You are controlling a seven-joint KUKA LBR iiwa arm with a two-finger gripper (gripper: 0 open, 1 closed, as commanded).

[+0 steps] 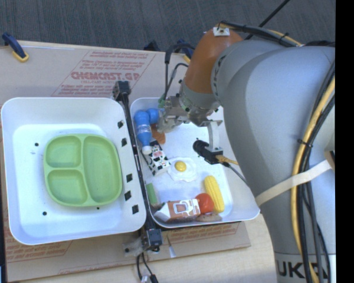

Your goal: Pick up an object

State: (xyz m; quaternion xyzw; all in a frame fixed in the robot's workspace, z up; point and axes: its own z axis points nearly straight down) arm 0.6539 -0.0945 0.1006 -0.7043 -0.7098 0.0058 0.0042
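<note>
The gripper [165, 118] sits low at the far left corner of the right bin [241, 214], just beside a blue bottle [143, 125]; whether its fingers are spread or pressed together cannot be told. Along the near edge lie a carton [182, 208], a tomato [205, 203] and a corn cob [214, 193]. Mid-bin rests a fried egg [181, 168]. The left bin [15, 119] carries a green divided plate [82, 170].
</note>
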